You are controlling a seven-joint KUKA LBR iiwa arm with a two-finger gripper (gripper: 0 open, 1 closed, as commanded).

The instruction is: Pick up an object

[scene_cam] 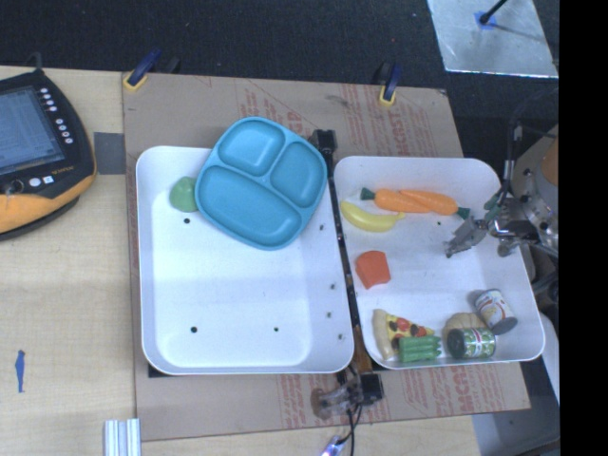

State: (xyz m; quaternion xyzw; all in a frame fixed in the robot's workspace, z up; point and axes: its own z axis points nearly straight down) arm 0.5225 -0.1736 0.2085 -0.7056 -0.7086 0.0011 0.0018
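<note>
much bare floor beside tool (463, 240)

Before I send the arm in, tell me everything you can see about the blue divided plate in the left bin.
The blue divided plate is a rounded, sky-blue tray that looks like smooth plastic, with three recessed compartments: one large and two smaller. It lies face up, turned at an angle, in the far corner of the left bin, its upper edge overhanging the bin's rim. A green object pokes out from under its left edge. Nothing sits in its compartments.
</note>
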